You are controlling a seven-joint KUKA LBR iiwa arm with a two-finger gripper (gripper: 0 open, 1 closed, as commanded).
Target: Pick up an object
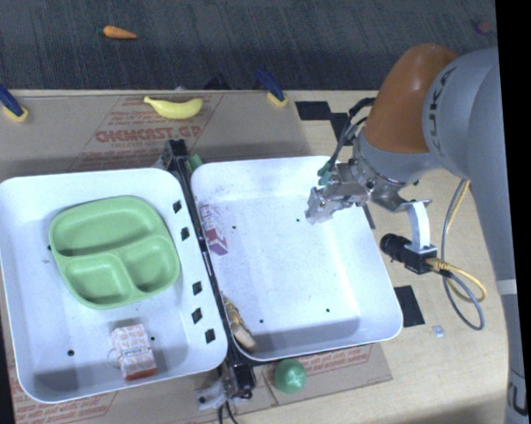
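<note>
The hand (324, 202) of the grey arm is seen over the upper right part of the right-hand shallow white bin (366, 322), close to that bin's far right corner. Whether its fingers are spread or pressed together cannot be told, as the metal parts blur into one another, and nothing is seen held between them.

The nearest likely object is the small red-and-white packet (212, 229), which lies against the left wall of the same bin, beside the black divider (195, 249) between the two bins. From the hand it lies well apart, toward the left of the view and slightly nearer the camera. Its long axis appears to run along the wall, from far to near.

A small tan object (238, 332) is wedged at the lower left edge of that bin. A green three-compartment plastic tray (113, 250) and a small wrapped red-and-white package (133, 350) are found in the left bin, farther off. A leftward crossing of the bin floor is judged to be needed.
</note>
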